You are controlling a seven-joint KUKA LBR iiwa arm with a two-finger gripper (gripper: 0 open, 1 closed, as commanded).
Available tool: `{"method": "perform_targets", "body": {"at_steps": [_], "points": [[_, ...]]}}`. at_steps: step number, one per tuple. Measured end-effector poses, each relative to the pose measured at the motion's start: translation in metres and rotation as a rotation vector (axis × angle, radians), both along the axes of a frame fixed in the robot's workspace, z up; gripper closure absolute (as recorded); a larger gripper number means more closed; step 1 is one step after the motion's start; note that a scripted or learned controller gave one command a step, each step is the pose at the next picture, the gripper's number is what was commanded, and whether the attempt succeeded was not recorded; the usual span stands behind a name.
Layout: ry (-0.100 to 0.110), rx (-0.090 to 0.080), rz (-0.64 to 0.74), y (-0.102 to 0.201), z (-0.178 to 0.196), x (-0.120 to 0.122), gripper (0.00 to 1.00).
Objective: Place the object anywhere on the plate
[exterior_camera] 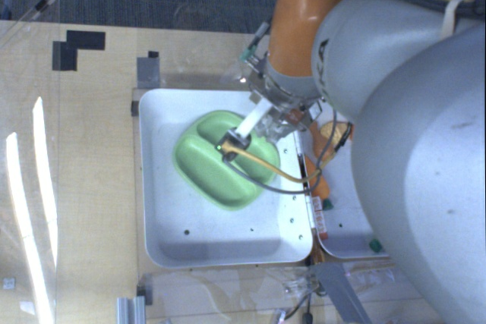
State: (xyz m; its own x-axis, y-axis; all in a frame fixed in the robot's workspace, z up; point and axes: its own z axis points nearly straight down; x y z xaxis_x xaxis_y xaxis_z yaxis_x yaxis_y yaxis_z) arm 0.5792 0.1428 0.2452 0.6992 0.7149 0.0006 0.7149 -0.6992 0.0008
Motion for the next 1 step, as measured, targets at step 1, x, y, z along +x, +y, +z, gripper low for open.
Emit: {"method": "perform_targets", "body": {"at_steps": [1], "points": [[0.001,0.0,-0.116,-0.0017,0.0086,-0.019,1.0]]}}
